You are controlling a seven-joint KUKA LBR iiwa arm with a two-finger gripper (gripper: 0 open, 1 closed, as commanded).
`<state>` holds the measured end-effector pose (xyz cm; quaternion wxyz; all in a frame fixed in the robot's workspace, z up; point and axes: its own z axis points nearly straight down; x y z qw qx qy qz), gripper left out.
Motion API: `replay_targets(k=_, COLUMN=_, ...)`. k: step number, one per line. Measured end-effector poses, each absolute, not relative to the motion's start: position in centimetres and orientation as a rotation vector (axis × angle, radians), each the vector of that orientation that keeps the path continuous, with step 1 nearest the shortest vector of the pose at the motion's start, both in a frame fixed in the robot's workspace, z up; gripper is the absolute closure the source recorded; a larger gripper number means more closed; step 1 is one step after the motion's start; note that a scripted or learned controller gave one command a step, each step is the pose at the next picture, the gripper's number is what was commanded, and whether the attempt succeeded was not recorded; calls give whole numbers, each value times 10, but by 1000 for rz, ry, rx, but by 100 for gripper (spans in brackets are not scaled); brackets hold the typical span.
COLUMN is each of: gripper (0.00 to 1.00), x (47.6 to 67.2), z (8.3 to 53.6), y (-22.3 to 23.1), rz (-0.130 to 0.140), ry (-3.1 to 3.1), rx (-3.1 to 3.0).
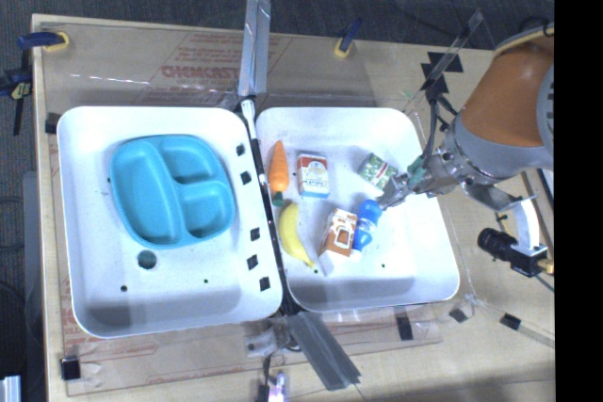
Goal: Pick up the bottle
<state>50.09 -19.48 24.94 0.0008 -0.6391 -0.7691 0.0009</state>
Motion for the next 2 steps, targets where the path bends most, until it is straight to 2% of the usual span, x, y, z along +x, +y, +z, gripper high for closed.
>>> replay_targets(k=1, gripper=100, x=519, z=367, y=-211, rz=2, ry=-2479, rx=-1931)
replay_targets(k=2, gripper=0, x=519, z=367, y=-211, rz=2, ry=-2479, rx=-1929)
